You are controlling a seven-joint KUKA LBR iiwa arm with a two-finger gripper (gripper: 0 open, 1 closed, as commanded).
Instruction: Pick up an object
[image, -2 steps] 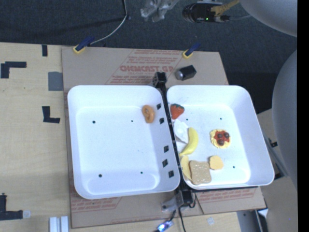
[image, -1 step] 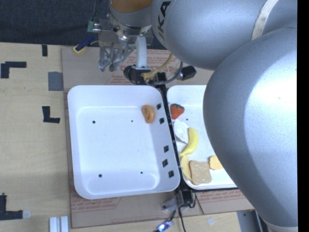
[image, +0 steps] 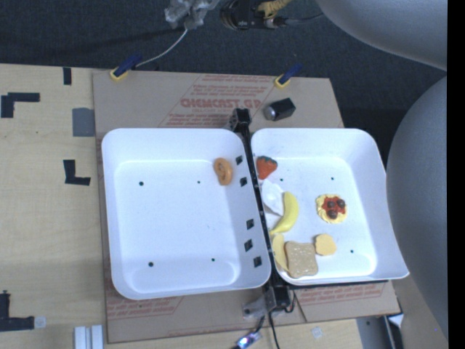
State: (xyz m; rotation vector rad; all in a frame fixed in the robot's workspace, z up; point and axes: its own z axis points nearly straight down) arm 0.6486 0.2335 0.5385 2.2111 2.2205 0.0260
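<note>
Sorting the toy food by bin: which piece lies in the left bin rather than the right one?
The small orange-brown pastry, alone near the left bin's right wall. The banana, strawberry, bread slice and others lie in the right bin.

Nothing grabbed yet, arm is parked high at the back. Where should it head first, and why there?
Probably swing the gripper down over the pastry in the left bin. It lies alone there, while the banana, bread slice and strawberry crowd the right bin.

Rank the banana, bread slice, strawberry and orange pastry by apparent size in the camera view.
1. banana
2. bread slice
3. strawberry and orange pastry: they look alike in size, so unranked.
</note>
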